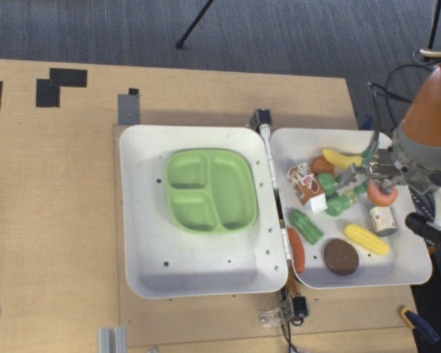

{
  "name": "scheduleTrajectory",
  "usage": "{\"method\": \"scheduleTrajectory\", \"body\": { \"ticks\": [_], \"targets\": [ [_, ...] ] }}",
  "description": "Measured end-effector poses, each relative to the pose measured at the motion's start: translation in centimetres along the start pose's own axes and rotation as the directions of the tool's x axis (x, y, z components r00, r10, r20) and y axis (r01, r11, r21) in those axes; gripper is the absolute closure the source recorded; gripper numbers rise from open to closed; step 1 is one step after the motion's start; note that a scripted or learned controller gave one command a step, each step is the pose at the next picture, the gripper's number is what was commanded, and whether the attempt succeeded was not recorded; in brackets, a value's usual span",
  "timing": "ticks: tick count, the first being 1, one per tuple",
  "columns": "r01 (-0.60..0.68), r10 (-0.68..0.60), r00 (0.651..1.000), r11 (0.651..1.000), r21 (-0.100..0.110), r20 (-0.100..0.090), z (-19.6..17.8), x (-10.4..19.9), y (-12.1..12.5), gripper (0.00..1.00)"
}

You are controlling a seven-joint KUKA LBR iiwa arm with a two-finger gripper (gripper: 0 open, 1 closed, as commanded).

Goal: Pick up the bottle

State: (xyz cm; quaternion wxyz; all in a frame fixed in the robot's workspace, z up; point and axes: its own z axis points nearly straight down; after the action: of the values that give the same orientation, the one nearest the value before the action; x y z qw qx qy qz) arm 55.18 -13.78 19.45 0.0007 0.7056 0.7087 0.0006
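Gripper [359,180] hangs low over the right bin [406,268], near its centre, just at 1 o'clock from the bottle; whether it is clenched or released cannot be told.

Left bin [143,271] holds 1 green plate [209,190] with 3 compartments, lying flat at its centre.

In the right bin, a red sausage-like piece [297,250] lies at 7 o'clock against the left wall, with a green vegetable [306,226] just above it. A red-and-white carton [303,181] sits at 10 o'clock. An orange ball [323,165] and a banana [342,158] lie at 12 o'clock. A brown disc [341,257] rests at 6 o'clock, a yellow corn cob [366,239] beside it. A pink ring [383,194] and a small pale jar [382,219] sit at 3 o'clock.

The bottle [338,203] lies on its side at the bin's centre: green body, white cap pointing to 9 o'clock, near the carton.
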Motion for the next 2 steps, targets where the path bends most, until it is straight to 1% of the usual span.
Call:
{"method": "scheduleTrajectory", "body": {
  "ticks": [1,2],
  "targets": [
    [0.103,-0.103,0.995,0.995,-0.002,0.001,9.0,-0.7,1.8,0.00],
    [0.105,-0.105,0.994,0.994,-0.005,0.001,7.9,-0.6,1.9,1.00]
  ]
}}
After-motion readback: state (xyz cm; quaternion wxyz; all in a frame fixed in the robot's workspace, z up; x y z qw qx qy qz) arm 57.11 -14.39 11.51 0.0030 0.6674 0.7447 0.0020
